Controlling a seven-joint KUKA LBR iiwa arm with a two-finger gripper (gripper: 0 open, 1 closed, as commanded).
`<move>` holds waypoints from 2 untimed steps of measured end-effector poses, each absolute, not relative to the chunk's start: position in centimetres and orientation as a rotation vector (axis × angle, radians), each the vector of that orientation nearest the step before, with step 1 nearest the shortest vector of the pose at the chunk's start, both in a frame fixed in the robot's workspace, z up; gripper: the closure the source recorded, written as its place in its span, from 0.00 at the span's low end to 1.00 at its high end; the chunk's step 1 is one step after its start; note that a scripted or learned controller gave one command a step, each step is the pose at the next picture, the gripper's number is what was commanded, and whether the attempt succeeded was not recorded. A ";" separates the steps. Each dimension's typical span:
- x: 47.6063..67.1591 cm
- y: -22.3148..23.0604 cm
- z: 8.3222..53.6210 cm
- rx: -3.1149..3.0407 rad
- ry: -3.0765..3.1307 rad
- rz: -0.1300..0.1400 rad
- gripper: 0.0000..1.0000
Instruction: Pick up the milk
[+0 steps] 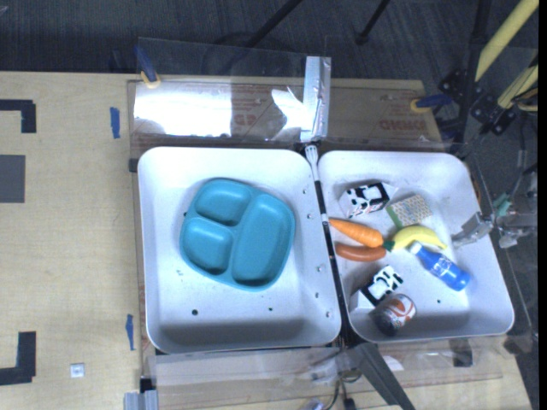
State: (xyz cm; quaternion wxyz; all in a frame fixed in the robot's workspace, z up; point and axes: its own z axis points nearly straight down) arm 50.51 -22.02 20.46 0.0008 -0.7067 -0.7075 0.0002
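Grey metal at the right edge of the right-hand white bin [479,314] marked the gripper [489,226], low over the rim; whether it was spread or closed could not be told. Just beside it, toward the view's left, lay a blue plastic bottle [440,266] and a yellow banana [419,237]. Beyond those sat two black-and-white cow-patterned cartons, either possibly the milk. The upper carton [367,199] lay near the bin's far wall, long axis roughly left to right, with open floor around it. The lower carton [384,284] touched a round brown can [396,312]. Judged from this, the reach had to travel leftward across the bottle and the banana.
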 end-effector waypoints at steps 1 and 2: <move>53.0 -7.0 30.5 -2.295 -2.146 0.000 0.00; 47.9 -3.0 19.9 -2.505 -1.892 0.003 0.00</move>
